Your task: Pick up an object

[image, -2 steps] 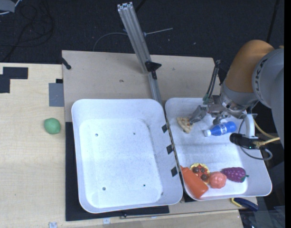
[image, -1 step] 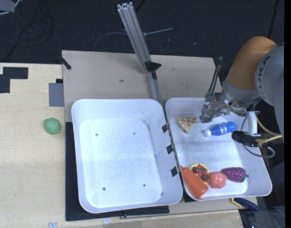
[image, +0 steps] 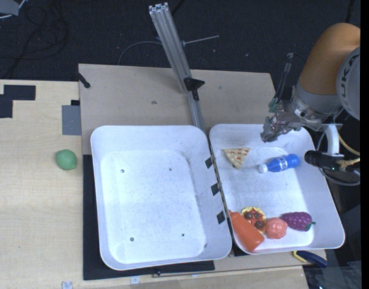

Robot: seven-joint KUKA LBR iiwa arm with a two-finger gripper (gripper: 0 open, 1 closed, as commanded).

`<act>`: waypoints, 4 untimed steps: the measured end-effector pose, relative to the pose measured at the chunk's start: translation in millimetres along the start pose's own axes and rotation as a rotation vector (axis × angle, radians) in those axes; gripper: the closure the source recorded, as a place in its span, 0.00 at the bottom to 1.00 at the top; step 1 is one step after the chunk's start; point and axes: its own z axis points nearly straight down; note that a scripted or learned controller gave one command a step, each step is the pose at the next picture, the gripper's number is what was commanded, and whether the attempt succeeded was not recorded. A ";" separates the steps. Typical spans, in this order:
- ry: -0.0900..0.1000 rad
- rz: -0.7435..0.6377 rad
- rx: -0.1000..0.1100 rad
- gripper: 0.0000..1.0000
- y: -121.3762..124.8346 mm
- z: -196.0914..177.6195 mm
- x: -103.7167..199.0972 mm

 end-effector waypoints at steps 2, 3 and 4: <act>0.002 -0.003 0.005 1.00 -0.8 -59.0 50.6; 0.002 -0.003 0.006 1.00 -3.1 -42.5 101.2; 0.002 -0.003 0.006 1.00 -5.4 -30.6 158.6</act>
